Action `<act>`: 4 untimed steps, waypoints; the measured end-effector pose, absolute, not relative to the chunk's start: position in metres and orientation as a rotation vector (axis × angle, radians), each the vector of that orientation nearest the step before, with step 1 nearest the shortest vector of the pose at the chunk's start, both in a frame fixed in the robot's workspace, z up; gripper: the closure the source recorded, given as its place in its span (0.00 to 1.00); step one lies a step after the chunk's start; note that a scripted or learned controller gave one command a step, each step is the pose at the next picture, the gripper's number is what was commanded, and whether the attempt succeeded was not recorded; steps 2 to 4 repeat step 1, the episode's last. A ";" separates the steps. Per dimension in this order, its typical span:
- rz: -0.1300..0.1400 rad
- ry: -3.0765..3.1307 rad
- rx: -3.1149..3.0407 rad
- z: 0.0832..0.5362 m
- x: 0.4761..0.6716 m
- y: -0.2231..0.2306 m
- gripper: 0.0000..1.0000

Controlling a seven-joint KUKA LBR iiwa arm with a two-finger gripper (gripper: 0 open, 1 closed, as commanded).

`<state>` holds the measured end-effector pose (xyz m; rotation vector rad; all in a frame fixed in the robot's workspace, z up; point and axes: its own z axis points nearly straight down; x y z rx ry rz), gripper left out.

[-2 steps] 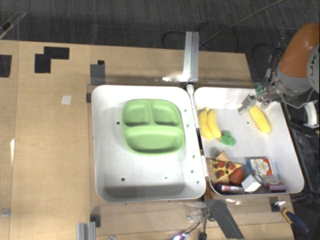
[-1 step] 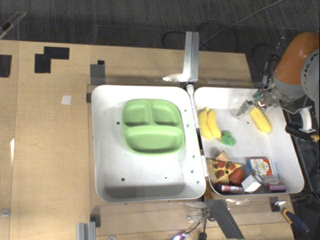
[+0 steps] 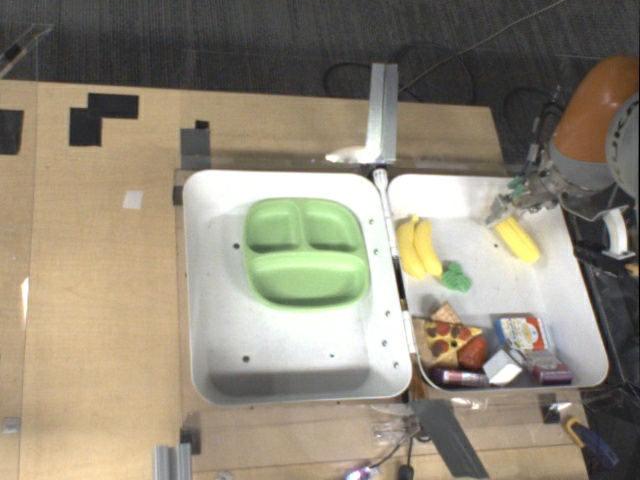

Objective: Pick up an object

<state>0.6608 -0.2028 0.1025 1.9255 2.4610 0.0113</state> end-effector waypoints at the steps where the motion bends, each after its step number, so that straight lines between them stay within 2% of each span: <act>1: 0.009 2.429 1.980 0.206 0.670 -0.122 1.00; 4: 0.009 2.429 1.980 0.206 0.670 -0.122 1.00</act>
